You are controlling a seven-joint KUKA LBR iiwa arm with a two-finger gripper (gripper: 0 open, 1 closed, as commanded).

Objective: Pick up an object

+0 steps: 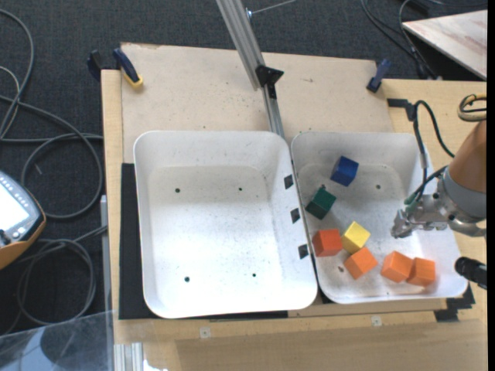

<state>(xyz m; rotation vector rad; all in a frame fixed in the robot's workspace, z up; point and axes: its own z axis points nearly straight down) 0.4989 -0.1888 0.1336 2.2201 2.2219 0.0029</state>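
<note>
Two orange cubes (409,269) just below the pincer (407,224), its grip state unclear

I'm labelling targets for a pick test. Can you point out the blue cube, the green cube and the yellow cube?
blue cube (345,170): camera view, on its top face.
green cube (321,202): camera view, on its top face.
yellow cube (356,236): camera view, on its top face.
</note>
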